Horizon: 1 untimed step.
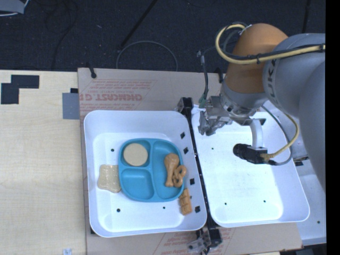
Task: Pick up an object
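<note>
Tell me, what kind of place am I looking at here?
Probably a robotics lab or test bench. A grey robot arm reaches over two white bins set side by side, one holding a blue divided plate with toy food. Loose cables lie on dark carpet behind the bench.

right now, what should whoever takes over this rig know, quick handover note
Gripper: over the top left corner of the right bin, near the divider; nothing seen between its fingers, open or shut unclear.
Things: all in the left bin. Blue tray holds a round cracker and a pretzel-like piece. A pale toast piece lies left of the tray, a small brown piece at its lower right.
Done: nothing picked.
Left: move over the left bin, grasp one item, lift.
</note>
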{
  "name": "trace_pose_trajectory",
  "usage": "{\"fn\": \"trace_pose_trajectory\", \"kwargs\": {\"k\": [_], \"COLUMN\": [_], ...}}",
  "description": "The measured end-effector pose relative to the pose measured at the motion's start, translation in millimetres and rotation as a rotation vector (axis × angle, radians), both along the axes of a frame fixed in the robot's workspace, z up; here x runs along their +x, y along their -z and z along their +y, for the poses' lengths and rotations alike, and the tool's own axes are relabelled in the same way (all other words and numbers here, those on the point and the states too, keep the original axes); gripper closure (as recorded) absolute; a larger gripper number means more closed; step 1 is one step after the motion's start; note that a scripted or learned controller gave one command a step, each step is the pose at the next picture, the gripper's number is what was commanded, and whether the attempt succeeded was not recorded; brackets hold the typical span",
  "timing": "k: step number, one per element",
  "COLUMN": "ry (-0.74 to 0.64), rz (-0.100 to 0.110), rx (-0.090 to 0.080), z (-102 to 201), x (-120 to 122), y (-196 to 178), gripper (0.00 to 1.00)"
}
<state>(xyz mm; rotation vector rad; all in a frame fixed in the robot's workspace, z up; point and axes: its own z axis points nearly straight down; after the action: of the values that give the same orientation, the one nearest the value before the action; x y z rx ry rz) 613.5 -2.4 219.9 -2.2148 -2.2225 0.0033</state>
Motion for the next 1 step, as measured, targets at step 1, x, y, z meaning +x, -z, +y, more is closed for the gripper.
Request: {"fn": "trace_pose_trajectory", "kwargs": {"k": [1], "ry": [-0.001], "rz": [-0.003], "rx": [0.0], "z": [55.0], "x": [11.9], "y": [-10.8], "gripper": [1.0]}}
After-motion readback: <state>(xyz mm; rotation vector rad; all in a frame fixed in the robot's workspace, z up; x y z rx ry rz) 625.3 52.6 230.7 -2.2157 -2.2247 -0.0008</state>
